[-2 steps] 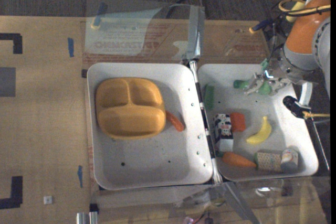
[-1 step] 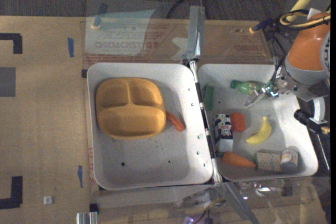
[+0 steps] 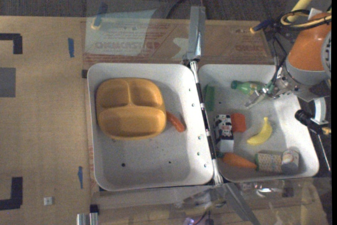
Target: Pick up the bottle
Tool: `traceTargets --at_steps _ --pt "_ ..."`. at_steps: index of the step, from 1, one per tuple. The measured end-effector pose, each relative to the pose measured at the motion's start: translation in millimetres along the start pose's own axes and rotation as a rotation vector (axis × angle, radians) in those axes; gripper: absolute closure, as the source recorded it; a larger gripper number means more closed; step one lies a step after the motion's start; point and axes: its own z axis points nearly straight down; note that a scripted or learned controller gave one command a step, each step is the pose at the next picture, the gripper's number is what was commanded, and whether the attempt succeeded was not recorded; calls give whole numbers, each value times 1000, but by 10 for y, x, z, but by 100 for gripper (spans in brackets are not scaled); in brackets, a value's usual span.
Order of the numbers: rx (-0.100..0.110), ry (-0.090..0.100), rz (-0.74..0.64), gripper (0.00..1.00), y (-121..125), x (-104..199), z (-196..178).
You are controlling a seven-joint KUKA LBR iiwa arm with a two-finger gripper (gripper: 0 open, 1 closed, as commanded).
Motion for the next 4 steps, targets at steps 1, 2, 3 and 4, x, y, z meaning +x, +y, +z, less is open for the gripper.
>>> traceTargets --at_steps 1,2,3,4 --pt "-5 -2 0 100 24 -11 -95" --pt "6 2 -9 100 572 828 -703" --pt "7 1 140 100 561 1005 -1494" --pt "7 0 199 100 800 991 -1838"
